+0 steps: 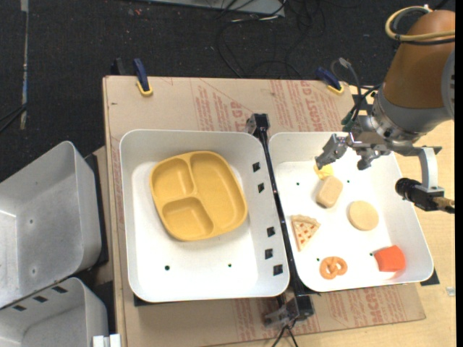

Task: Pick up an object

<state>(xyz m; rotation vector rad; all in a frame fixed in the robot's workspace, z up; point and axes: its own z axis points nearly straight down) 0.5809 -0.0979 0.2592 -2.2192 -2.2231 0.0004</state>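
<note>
1. The arm [419,63] is chunky and rounded, with a big orange band up top and a grey shell under it.
2. A yellowish cable loops over the top, and thin dark wires run down the side.
3. The wrist is a mess of dark metal brackets.
4. The gripper [349,152] is small, dark grey, two-fingered.
5. A black stubby part sticks out the side.

Right bin [412,215] contents: tan block [328,191], round tan disc [362,215], pizza slice [304,230], pretzel [333,267], orange cube [391,259], all lying flat and apart; small yellow piece [323,168], partly hidden.
</note>
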